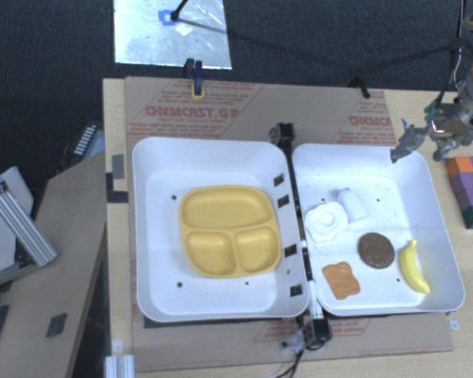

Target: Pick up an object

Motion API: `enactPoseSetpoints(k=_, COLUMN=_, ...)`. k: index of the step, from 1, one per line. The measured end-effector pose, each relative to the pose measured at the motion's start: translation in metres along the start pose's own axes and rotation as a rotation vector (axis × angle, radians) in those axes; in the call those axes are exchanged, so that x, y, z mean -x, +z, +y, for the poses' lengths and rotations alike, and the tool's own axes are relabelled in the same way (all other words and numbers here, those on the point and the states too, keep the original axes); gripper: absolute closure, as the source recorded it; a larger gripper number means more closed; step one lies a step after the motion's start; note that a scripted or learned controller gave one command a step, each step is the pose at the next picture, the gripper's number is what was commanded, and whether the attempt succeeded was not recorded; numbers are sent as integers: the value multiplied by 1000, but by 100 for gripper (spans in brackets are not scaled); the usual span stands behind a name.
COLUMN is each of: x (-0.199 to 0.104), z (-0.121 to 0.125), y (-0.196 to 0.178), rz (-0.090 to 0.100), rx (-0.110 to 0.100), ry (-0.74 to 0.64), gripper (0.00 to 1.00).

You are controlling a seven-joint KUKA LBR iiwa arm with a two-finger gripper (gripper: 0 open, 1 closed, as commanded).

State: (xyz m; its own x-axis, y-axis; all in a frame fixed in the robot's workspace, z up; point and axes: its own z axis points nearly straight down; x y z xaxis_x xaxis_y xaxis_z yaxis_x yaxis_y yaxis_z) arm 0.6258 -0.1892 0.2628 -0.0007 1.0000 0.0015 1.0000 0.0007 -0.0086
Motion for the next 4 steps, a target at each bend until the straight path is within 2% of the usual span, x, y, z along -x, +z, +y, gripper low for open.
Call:
enactPoseSetpoints(k=1, x=-1, z=2, y=-7, rz=-2, rx=10, ry=-3, gripper=0)
enactPoseSetpoints(k=3, x=5, z=0, y=117, rz=-1, rx=6, ry=-1, gripper=0)
enactPoseSetpoints(k=4, x=-2, z=4, y=177, rz=-2, rx=8, ry=-4, gripper=0)
